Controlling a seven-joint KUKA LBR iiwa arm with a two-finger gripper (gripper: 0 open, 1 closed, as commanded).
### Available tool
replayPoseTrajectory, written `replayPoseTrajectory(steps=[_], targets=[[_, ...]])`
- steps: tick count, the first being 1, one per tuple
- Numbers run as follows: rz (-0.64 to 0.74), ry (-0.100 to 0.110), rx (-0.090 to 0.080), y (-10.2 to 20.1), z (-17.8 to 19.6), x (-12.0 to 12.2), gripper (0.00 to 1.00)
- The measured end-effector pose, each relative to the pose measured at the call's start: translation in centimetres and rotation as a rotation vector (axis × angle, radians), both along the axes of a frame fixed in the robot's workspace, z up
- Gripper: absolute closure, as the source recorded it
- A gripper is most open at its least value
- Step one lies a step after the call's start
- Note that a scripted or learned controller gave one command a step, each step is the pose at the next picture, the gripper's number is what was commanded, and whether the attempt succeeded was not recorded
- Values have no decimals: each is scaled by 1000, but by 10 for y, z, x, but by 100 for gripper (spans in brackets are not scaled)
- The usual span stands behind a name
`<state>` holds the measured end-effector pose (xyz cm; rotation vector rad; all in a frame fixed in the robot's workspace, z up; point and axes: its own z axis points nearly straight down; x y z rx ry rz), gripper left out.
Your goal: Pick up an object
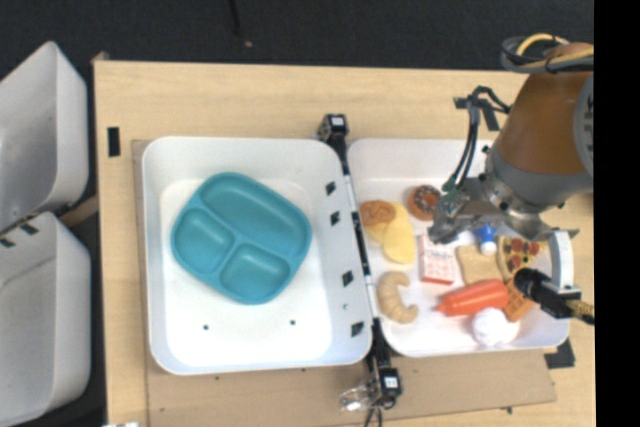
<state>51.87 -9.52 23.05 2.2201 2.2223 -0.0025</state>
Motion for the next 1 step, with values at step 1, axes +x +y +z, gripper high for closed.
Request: replayPoseTrajectory(steps=[1], targets=[[-2, -1, 0, -6, 1, 3, 100]])
